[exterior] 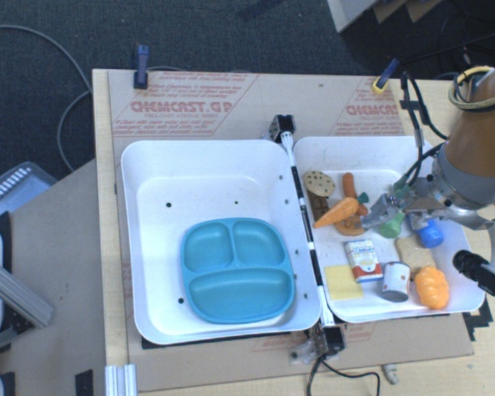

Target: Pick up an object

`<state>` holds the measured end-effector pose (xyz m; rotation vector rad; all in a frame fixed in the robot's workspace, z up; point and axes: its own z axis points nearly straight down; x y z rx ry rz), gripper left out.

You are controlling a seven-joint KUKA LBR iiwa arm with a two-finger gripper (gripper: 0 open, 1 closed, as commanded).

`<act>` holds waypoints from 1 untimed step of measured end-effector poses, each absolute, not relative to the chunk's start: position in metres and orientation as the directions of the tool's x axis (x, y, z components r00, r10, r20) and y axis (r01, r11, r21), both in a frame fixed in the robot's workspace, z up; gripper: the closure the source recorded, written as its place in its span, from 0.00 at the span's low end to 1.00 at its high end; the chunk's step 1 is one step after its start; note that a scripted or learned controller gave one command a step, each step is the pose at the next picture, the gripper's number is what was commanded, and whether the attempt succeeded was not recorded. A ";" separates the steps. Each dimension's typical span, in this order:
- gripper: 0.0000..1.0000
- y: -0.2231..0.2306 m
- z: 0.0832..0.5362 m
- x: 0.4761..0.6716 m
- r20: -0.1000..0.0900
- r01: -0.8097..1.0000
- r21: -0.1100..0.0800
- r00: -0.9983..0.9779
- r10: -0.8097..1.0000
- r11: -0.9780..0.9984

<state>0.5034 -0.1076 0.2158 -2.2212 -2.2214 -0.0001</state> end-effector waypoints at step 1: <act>0.00 -0.138 0.170 0.534 0.000 1.000 0.000 0.001 1.000 -0.001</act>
